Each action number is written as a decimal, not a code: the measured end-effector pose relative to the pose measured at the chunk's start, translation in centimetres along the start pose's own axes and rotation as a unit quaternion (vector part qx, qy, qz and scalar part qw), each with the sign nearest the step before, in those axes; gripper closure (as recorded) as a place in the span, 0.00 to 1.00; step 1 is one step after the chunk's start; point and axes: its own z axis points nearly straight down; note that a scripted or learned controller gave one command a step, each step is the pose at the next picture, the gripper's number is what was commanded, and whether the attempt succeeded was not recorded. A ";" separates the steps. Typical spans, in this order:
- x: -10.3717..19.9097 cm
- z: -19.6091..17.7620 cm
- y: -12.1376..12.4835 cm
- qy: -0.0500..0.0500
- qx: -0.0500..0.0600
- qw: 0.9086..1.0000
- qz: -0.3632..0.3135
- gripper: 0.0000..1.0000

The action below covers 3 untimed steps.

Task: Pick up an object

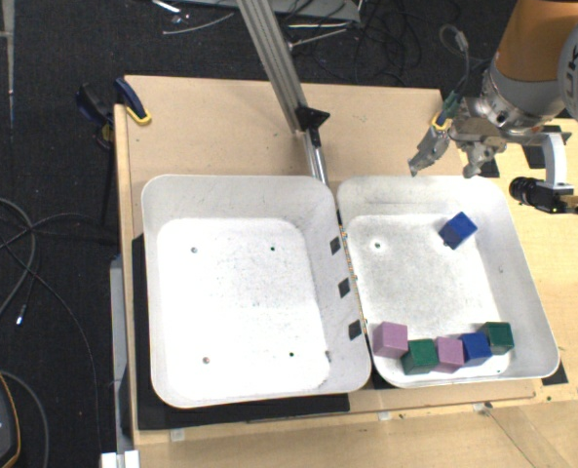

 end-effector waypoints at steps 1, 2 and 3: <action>-7.1 3.5 -6.1 -0.001 0.002 1.000 0.005 0.00; -9.6 16.9 -3.2 0.001 0.002 1.000 0.002 0.00; -9.6 16.3 -3.1 0.000 -0.001 1.000 0.002 0.00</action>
